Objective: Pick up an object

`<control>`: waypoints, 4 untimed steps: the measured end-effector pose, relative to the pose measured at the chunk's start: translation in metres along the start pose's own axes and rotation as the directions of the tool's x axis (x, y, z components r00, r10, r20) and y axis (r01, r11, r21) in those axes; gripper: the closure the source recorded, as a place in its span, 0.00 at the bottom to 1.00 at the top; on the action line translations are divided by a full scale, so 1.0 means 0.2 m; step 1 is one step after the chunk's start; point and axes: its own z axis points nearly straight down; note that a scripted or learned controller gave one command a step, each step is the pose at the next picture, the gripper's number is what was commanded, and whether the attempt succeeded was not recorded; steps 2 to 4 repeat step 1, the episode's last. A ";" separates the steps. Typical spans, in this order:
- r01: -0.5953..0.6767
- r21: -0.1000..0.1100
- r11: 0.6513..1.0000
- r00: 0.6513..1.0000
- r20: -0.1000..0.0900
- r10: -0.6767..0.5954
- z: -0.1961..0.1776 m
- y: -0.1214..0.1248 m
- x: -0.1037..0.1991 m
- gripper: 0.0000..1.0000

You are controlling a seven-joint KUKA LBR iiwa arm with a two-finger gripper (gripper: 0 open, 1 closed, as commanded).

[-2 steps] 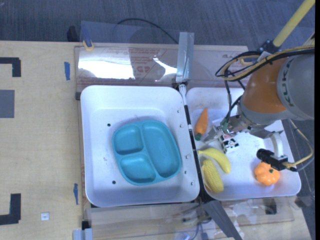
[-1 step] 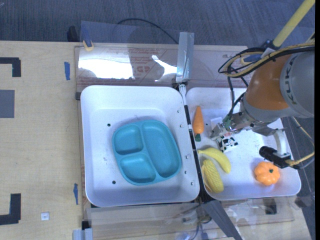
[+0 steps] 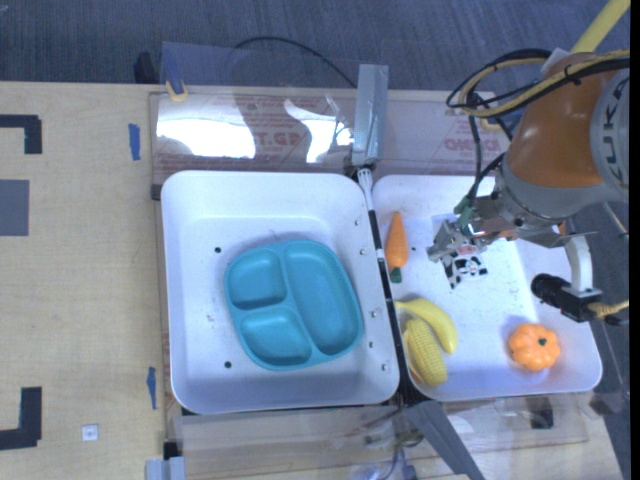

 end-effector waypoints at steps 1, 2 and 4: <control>-0.045 0.002 0.999 0.999 0.003 0.045 -0.33 0.20 -0.33 1.00; -0.045 0.002 0.999 0.999 0.003 0.045 -0.33 0.20 -0.33 1.00; -0.045 0.002 0.999 0.999 0.003 0.045 -0.33 0.20 -0.33 1.00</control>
